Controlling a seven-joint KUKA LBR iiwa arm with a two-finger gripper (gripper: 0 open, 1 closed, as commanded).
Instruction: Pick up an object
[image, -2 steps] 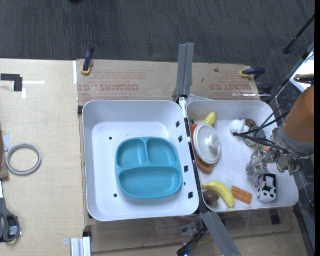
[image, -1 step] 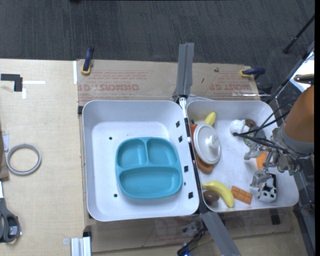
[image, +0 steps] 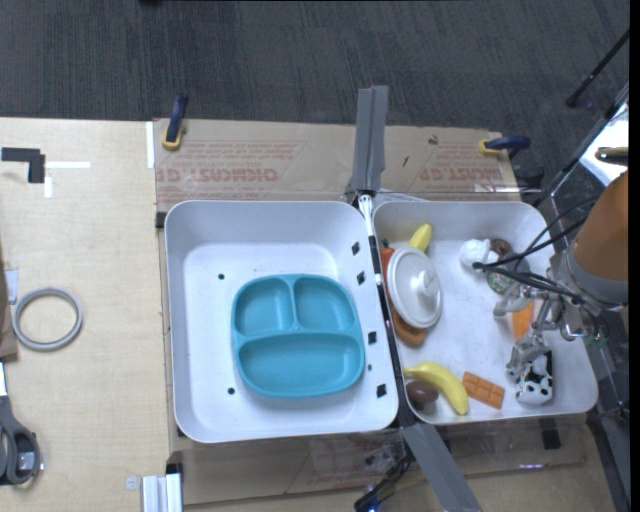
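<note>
my gripper (image: 528, 352) hangs low in the right bin (image: 455, 215), just over the cow toy (image: 535, 384). i cannot tell if it is apart or together.

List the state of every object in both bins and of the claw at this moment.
Blue divided plate: flat in left bin, nothing on it.
White pot lid: knob up, resting on an orange item.
Banana: lying flat near right bin's front wall.
Orange block: lying flat beside banana.
Black-and-white toy: lying loose under the claw.
Claw: low over right bin, grip unclear.
</note>
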